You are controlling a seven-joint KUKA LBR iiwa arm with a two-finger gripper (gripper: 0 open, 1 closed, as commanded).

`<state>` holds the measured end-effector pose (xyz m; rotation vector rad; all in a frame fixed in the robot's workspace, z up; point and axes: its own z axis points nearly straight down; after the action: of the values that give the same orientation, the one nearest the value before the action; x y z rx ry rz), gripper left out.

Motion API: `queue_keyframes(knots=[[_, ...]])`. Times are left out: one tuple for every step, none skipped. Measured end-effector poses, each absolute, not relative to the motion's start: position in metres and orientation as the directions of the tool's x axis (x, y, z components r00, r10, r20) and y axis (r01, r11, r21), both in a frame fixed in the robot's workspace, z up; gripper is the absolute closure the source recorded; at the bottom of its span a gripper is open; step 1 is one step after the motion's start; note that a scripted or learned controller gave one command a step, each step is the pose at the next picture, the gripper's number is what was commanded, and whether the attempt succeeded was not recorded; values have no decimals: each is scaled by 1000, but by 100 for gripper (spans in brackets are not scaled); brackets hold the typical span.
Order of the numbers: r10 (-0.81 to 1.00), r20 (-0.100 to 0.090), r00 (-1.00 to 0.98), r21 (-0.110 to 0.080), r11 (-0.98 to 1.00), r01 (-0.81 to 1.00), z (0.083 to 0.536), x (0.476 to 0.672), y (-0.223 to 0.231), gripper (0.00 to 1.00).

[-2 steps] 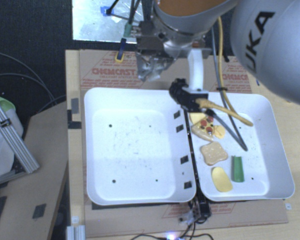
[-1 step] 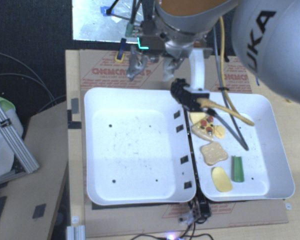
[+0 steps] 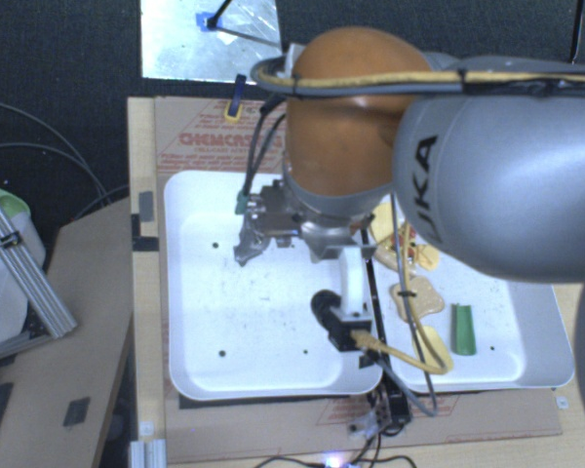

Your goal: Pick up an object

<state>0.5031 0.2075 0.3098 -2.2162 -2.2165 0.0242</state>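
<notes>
Grey KUKA arm with orange band (image 3: 346,115) reaching over the left shallow white plastic bin (image 3: 205,359); its gripper (image 3: 256,232) hangs over that bin's upper middle. Whether the fingers are apart or together cannot be told. Candidate objects lie in the right bin (image 3: 536,359): a flat tan piece (image 3: 421,298), a yellow curved strip (image 3: 424,344) below it, and a small green block (image 3: 463,328) beside them. Risk, as judged: the gripper sits well left of every object, so closing here would grasp nothing; trailing cables may snag the divider.
</notes>
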Motion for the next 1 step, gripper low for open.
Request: queue_keyframes(knots=[[1000,10,-7,20,6,1000,507,513,235,0]])
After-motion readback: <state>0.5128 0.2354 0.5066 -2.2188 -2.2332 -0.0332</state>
